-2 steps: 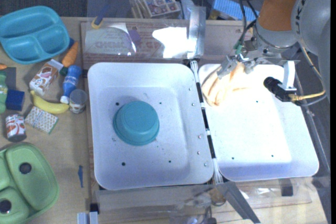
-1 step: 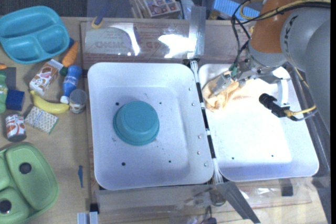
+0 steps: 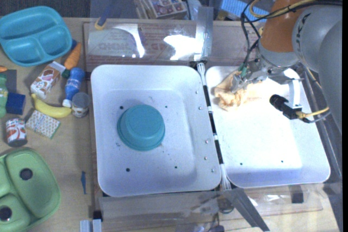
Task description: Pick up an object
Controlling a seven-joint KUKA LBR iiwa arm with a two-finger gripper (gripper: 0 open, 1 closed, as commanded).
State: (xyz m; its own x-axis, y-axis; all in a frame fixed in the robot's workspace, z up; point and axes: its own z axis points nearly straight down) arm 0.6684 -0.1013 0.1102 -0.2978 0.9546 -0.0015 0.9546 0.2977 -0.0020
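A crumpled tan, cloth-like object [image 3: 234, 94] lies in the back left corner of the right bin [image 3: 283, 165]. My gripper [image 3: 246, 76] reaches down from the grey arm with its orange band [image 3: 283, 24] and sits right at the tan object's upper edge, seemingly touching it. An upturned teal bowl [image 3: 141, 126] rests in the middle of the left bin [image 3: 109, 165].
A black connector on a yellow cable [image 3: 285, 106] hangs from the arm over the right bin. Left of the bins lie a banana [image 3: 50, 107], a blue bottle [image 3: 72, 86], a small carton [image 3: 45, 80], a teal divided plate [image 3: 35, 35] and a green tray [image 3: 24, 193].
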